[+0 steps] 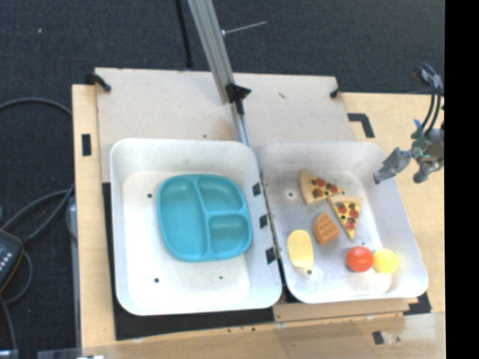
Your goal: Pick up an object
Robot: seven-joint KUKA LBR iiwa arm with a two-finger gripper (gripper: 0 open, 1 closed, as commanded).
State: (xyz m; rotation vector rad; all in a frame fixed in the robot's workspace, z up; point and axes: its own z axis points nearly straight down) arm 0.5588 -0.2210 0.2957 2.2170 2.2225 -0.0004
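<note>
Since any toy in the right bin (389, 200) will serve, the nearest target is the pizza slice (348, 215), which lies down and to the left of the gripper (404, 164), well inside the bin. A second slice (320, 187) sits just beyond it, farther left, and a brown bread piece (326, 228) lies close against the first slice's lower side. Farther from the gripper, toward the bin's near edge, a red tomato (359, 259) and a yellow lemon (385, 260) sit side by side, apparently touching, and a pale banana-like piece (301, 249) rests near the divider. The gripper hovers at the bin's upper right rim, above nothing in particular; two grey fingers appear spread apart with nothing between them, so it reads as released and empty.

To do the step well, I would move left and down over a single piece that has room around it, line the fingers across its narrow width, and descend straight. The tomato looks easiest to enclose, though the lemon crowds one side. The blue plate (203, 217) in the left bin (131, 223) is well apart and flat, a poor choice.
</note>
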